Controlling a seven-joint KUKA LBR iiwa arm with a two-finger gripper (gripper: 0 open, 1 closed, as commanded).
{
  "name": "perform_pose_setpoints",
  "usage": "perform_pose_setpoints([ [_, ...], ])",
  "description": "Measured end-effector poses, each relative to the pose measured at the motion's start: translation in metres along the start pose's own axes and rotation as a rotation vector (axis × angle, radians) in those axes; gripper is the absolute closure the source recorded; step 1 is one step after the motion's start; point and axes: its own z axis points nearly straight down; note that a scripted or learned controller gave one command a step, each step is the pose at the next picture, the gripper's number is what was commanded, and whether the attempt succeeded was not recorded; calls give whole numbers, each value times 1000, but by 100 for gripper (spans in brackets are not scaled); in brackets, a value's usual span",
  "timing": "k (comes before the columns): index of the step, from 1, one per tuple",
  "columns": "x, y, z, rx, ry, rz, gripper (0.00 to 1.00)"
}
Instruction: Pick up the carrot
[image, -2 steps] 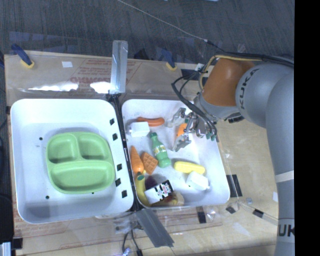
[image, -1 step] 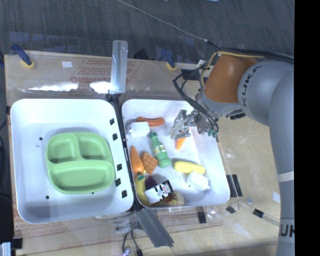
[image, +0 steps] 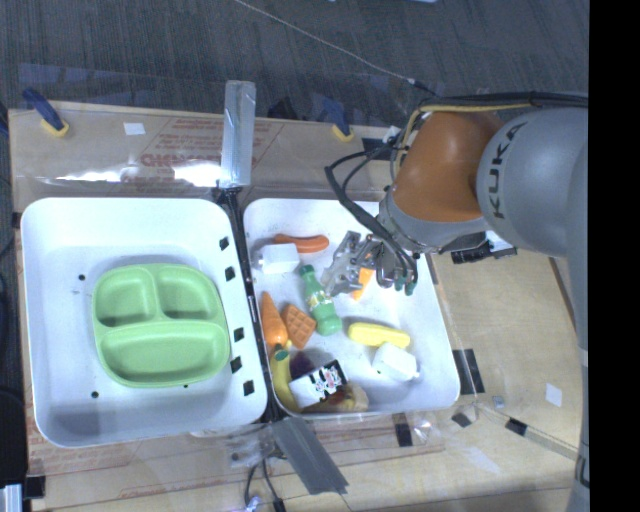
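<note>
Metal two-finger gripper sits over the right white bin, upper middle; can't tell whether it is spread or closed. Green plastic bottle just left of it, small orange piece touching its tip. Orange tapered carrot lies lower left by the bin's left wall, beside a waffle-textured toy. Yellow corn-like piece lower right. Green divided plate in left white bin.

The arm runs off the right edge, and its wrist hides part of the right bin.
</note>
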Motion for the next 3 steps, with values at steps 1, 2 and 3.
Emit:
perform_pose_setpoints([
  [1,28,-8,-10,2,7,323,100],
  [2,28,-8,-9,2,7,323,0],
  [3,46,45,-30,2,8,401,0],
])
